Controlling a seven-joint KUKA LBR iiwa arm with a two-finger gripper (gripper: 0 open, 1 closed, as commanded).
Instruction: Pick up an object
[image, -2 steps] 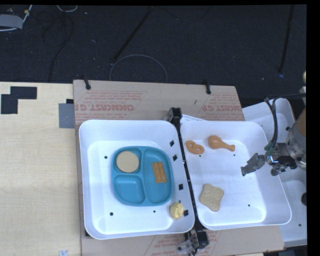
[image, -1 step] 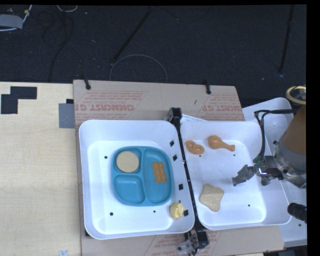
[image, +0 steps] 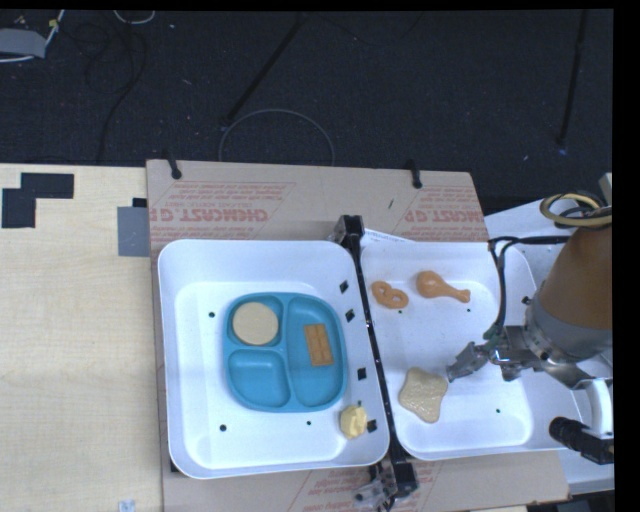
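Observation:
In the right bin (image: 510, 425) lie three small things: a flat beige bread-like piece (image: 424, 394) at the front, an orange pretzel shape (image: 390, 295) and a tan drumstick (image: 441, 287) at the back. My gripper (image: 488, 364) hangs over the right half of this bin, just right of and slightly above the beige piece. It is open, with nothing between its fingers (image: 464, 361). The grey arm with its orange band (image: 585, 280) comes in from the right edge.
The left bin (image: 190, 400) holds a blue divided tray (image: 285, 352) carrying a round cracker (image: 254, 323) and a brown rectangular wafer (image: 319, 344). A yellow lump (image: 353, 421) sits in that bin's front right corner. A black divider (image: 365, 330) separates the bins.

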